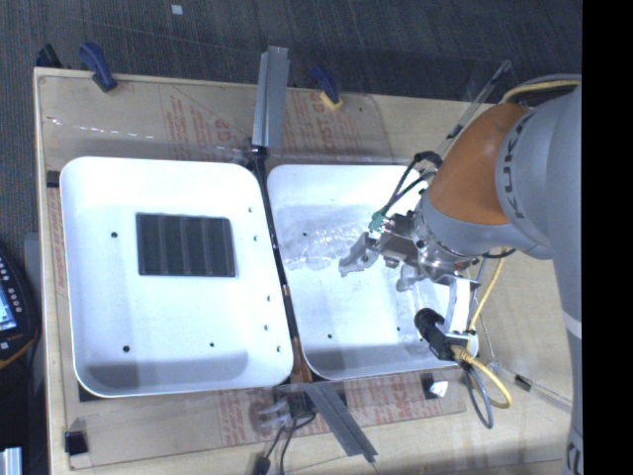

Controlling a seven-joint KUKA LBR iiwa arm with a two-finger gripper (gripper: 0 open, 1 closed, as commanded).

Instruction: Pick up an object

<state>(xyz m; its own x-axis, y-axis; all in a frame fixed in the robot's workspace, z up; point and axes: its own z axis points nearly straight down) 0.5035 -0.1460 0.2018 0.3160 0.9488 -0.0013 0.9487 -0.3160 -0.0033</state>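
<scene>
Looking down at a slant on a wooden bench (148, 117) with two shallow white bins side by side. On the left, the left bin (89, 265), with a dark ribbed rectangle (186, 244) lying flat a little far of its middle. On the right, the right bin (336, 369), touching the left one along the shared edge.

Inside the right bin, in the far-left part of its floor, a clear crumpled object (318, 240), glassy and hard to read in outline, like thin transparent plastic. Lying on the floor of the bin, not lifted.

Coming in from the right, the grey arm (539, 166) with its orange band (475, 181), bent over the right side of the right bin. At its end, the gripper (381, 260), low over the middle of that bin and just right of the clear object. Not possible to tell whether open or closed, because of grey metal parts against the white floor. Not possible either to tell whether touching the clear object or only beside it. Nothing seen clamped in it.

Near the right corner of the right bin, a yellow cable (487, 376) looping off the wrist. At the far edge of the bench, two blue clamps (97, 65) (324, 85) and a grey metal bar (271, 97) standing between the bins.
</scene>
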